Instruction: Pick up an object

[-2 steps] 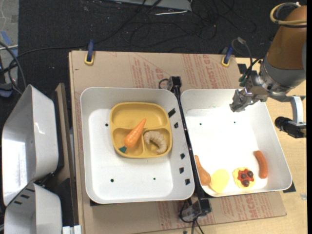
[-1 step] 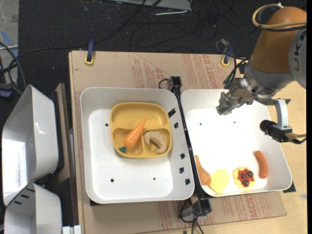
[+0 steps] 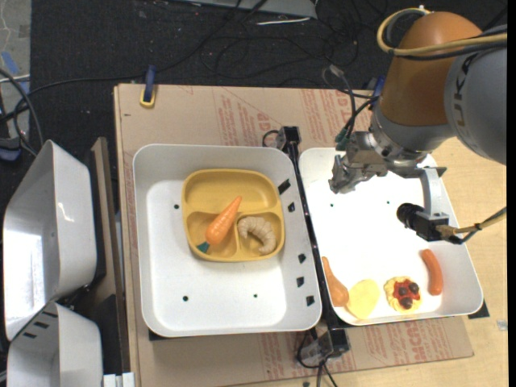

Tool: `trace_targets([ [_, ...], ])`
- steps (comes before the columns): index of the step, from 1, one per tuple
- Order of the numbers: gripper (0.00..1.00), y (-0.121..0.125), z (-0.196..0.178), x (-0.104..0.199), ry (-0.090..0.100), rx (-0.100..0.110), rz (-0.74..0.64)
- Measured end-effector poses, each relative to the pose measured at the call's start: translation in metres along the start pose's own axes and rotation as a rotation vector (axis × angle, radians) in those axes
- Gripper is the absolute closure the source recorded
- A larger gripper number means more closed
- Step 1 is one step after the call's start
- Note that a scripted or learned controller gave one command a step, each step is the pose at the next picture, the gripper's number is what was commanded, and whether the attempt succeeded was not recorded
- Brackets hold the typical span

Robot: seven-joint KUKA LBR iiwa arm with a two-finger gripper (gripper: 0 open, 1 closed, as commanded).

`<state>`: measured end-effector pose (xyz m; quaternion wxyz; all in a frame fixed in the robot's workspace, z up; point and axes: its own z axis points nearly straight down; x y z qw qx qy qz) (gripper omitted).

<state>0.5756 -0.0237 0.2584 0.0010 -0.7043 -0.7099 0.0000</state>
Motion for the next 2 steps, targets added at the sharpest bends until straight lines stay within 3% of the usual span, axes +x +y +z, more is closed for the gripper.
trace_targets([
  [2, 1.00, -0.017, 0.025, 0.116, -0.001, 0.003, 0.000],
])
